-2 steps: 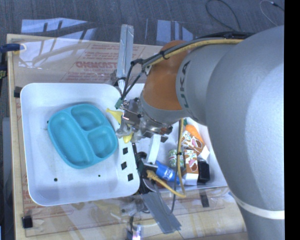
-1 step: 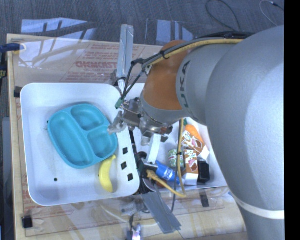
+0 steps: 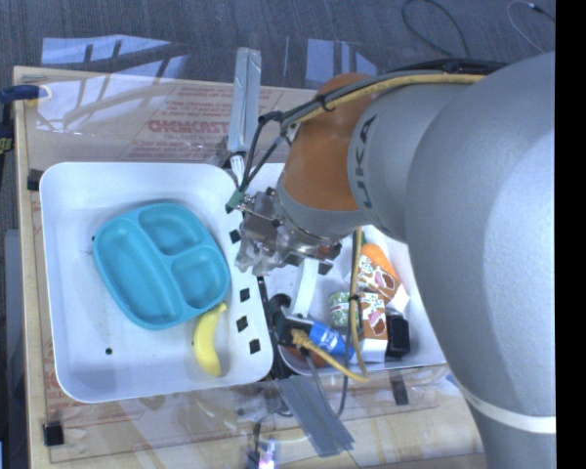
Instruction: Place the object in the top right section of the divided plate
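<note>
A blue divided plate (image 3: pixel 161 262) with three sections lies in the left white bin (image 3: pixel 68 350); its sections hold nothing. Just off the plate's lower right rim, a yellow banana (image 3: pixel 208 343) rests on the bin floor. My gripper (image 3: pixel 261 247) hangs over the wall between the two bins, right of the plate and above the banana. The wrist and its mount hide the gripper's tip, and I see nothing held in it.
The right bin (image 3: pixel 425 355) holds an orange packet (image 3: pixel 374 265), a printed carton (image 3: pixel 366 313), a blue item (image 3: pixel 327 340) and a black item (image 3: pixel 398 335). The big grey arm (image 3: pixel 469 213) covers most of that bin. Open bin floor lies left of and below the plate.
</note>
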Action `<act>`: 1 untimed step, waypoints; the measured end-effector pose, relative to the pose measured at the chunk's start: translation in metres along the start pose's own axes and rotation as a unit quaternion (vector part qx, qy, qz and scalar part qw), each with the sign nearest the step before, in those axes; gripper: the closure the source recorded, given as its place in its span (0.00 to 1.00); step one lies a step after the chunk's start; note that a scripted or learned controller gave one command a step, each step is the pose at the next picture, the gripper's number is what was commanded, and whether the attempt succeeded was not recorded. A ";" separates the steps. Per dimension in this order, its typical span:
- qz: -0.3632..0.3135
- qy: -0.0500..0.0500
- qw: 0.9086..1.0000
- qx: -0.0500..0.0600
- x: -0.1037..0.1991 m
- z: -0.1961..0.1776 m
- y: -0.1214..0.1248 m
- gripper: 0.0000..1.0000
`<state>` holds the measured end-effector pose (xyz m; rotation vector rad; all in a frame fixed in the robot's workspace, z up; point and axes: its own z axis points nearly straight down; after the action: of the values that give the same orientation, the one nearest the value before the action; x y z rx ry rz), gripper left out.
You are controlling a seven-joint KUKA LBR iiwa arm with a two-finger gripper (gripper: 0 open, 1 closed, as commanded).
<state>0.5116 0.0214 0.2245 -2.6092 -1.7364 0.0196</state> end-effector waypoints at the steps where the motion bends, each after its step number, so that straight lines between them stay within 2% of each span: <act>1: -0.079 0.002 0.997 -0.003 -0.001 0.014 -0.006 1.00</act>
<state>0.5060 0.0228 0.2110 -2.4665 -1.9372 0.0092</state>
